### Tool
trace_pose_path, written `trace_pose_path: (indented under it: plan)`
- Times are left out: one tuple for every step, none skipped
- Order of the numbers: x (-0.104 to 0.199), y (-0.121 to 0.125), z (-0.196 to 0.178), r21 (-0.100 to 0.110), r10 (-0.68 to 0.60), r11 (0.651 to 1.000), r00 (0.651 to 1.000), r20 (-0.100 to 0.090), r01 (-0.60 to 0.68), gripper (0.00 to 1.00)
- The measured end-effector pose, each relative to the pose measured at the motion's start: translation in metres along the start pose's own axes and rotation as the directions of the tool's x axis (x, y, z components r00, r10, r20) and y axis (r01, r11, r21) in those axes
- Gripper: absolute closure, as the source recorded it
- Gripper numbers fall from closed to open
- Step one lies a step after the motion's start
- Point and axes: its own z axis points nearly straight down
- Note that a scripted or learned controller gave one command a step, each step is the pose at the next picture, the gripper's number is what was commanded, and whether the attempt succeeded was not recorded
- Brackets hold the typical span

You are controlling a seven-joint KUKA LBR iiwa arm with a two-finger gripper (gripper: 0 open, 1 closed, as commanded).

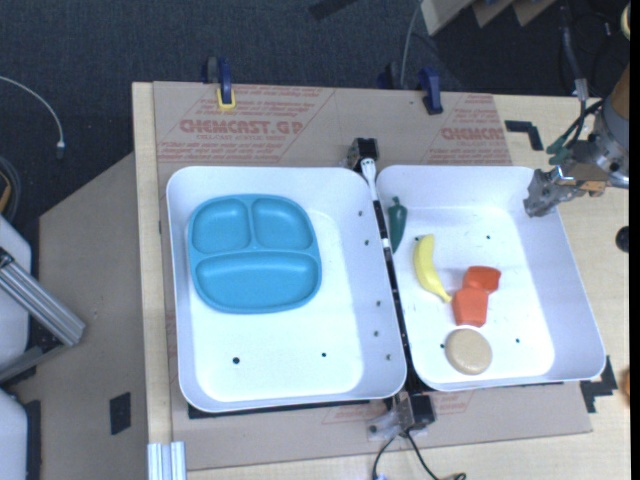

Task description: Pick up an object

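While my gripper (541,194) hangs over the right bin's (560,298) far right corner, jaw state unreadable, the banana (430,267) lies mid-bin beside the orange block (475,295).

Arm (615,138) cut off by the right edge; hand (541,196) too small to read its grip.

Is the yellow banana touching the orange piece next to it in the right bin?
Cannot tell. In the camera view the banana's lower tip ends right at the orange piece's left edge, with no plain gap or contact showing.
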Motion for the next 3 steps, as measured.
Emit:
trace_pose_path:
  plan:
    - [0.047,0.008,0.014,0.001,0.0,1.0,1.0,0.0,0.0,1.0]
    - [0.097,0.015,0.007,-0.003,-0.003,1.0,1.0,0.0,0.003,1.0]
    - [0.148,0.013,0.005,0.0,0.0,1.0,1.0,0.0,0.0,1.0]
